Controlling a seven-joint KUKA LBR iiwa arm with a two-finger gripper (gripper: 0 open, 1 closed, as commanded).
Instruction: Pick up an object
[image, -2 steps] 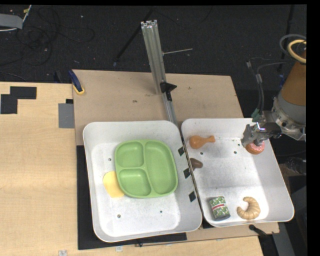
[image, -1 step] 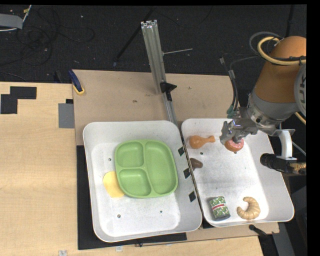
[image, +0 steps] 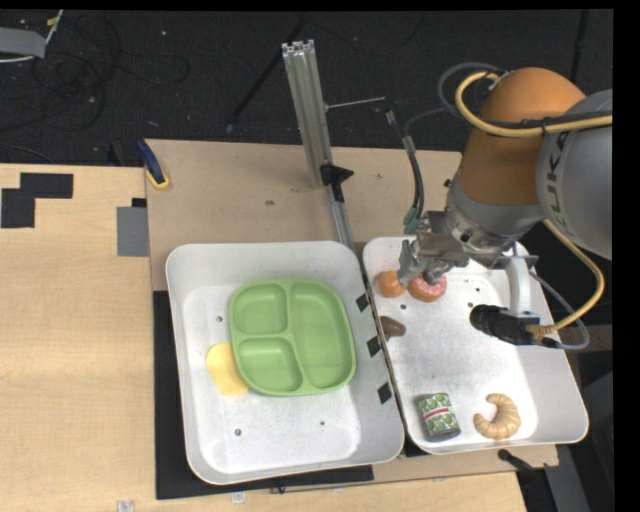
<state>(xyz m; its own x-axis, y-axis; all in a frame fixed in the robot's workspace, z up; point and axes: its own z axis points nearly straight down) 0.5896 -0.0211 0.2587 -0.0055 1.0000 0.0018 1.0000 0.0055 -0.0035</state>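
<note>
— Where do we stand?
— Our hand (image: 425, 268) sits over the pink donut (image: 430, 289) near the right bin's (image: 560, 400) far-left corner; its grip we cannot tell.
— Risk?
— The orange ball (image: 388, 284) just beside could get nudged, spoiling the pick.

Left white bin (image: 200, 440): green divided plate (image: 292, 336), yellow item (image: 224, 370). Right white bin (image: 545, 395): pink doughnut (image: 430, 289), orange item (image: 388, 284), brown item (image: 393, 326), tan croissant (image: 499, 416), green-and-red patterned can (image: 437, 416).

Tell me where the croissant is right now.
The croissant lies in the right bin's near right corner, just right of the small green can.
</note>
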